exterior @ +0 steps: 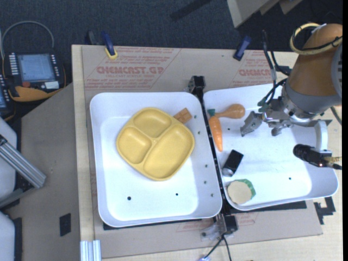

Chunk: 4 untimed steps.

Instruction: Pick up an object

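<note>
- The claw (265, 124) hangs over the right bin (283, 186), near the bin's far edge, at the end of the grey arm (315, 64) that comes in from the right side.
- Two dark fingers show, one (250, 125) on the left and one on the right, with white bin floor visible between them; the claw is open and it grips nothing.
- Just beside the left finger, toward the far left corner of the right bin, lies a small pear-shaped gourd (232, 111) of tan-orange colour; it is close to the finger but I cannot tell if they touch.
- A carrot (216, 132) lies along the left edge of the right bin, with its green end pointing to the far edge, near the gourd.
- A small black block (232, 162) lies tilted near the same left edge, closer to the front than the carrot, apart from the claw.
- A round flat thing (240, 191), cream on top with a green rim, rests in the front left corner of the right bin.
- The left bin (109, 162) holds a yellow plate (155, 143) with three compartments, placed in the far half of the bin.
- A small brown block (182, 115) sticks out from under the plate's far right side.
- Both bins stand side by side on a brown board (136, 64) with red printing, and two blue clamps (108, 44) hold the board's far edge.
</note>
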Motion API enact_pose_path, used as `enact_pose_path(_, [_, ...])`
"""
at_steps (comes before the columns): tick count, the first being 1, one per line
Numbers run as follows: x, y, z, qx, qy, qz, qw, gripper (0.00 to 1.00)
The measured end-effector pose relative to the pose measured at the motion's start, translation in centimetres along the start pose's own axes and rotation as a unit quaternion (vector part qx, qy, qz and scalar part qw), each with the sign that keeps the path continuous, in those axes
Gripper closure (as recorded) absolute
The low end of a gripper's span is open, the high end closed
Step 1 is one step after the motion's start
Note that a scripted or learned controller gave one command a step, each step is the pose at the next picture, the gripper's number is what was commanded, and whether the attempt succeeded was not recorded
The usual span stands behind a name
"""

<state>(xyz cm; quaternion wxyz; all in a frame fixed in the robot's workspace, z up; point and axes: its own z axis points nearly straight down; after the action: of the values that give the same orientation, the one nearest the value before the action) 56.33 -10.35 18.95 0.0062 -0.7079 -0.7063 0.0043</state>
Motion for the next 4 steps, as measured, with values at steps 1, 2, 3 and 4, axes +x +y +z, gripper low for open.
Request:
enact_pose_path(1, [0.0, 0.3, -0.6, -0.006, -0.001, -0.001, 1.0000, 0.00])
enact_pose_path(2, [0.9, -0.3, 4.9, -0.003, 0.000, -0.001, 1.0000, 0.00])
enact_pose_path(3, [0.9, -0.2, 9.7, -0.008, -0.001, -0.001, 1.0000, 0.00])
enact_pose_path(4, [0.8, -0.1, 8.6, -0.011, -0.003, 0.000, 0.9999, 1.00])
